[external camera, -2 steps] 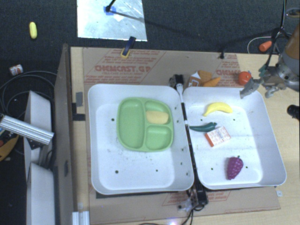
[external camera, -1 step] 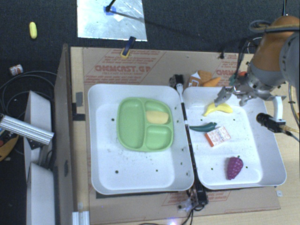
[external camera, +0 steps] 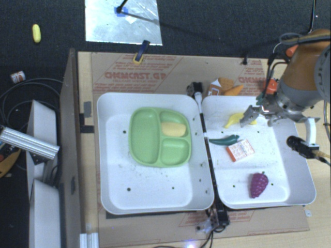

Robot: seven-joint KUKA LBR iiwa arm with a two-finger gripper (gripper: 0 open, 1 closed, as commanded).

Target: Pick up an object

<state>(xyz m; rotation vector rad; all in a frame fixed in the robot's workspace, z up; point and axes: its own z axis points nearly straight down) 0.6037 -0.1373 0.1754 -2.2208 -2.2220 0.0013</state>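
Right bin: gripper at 12 o'clock, fingers apart, touching yellow banana, nothing held.
Risk: tips clip banana end, it skids toward wall.
Green pepper, red-white box near, may get nudged.

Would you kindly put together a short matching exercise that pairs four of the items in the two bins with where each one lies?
Things:
1. green divided plate
2. purple grapes
3. yellow banana
4. green chili pepper

Places:
A. far part of the right bin, just beside the pincer
B. near part of the right bin
C. middle of the left bin
D. right bin, next to the divider between the bins, just above the red and white packet

Pairs: 1-C, 2-B, 3-A, 4-D
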